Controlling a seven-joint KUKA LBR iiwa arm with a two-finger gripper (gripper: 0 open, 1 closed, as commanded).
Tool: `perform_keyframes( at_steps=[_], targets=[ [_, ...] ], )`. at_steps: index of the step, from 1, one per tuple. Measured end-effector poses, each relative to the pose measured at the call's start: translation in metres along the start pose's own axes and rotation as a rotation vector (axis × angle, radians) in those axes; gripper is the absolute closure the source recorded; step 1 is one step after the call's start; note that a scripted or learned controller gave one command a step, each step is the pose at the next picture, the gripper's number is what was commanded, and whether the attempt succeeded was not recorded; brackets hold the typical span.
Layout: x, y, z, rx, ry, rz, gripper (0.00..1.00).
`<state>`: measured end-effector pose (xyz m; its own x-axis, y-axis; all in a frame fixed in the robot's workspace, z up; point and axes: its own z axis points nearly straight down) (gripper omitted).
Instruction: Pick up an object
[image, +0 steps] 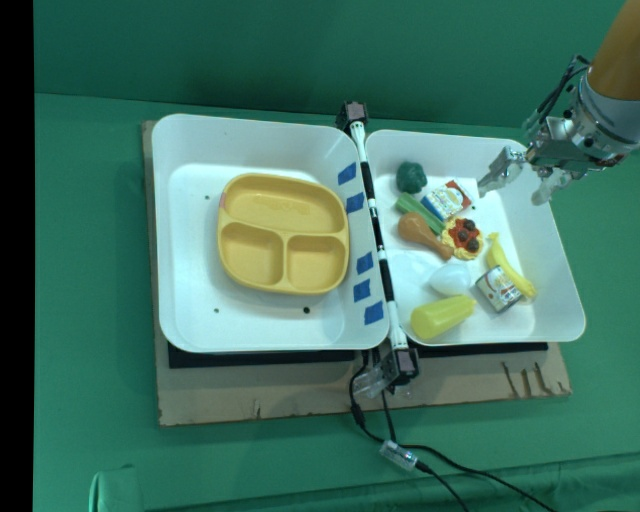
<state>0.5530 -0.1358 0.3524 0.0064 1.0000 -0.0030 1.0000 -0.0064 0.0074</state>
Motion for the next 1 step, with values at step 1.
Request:
perform_keyframes(
  at_steps=[1],
  targets=[
    [0.007,0.021,0.128,0.001,-0.001,0.001,0.0]
  ],
)
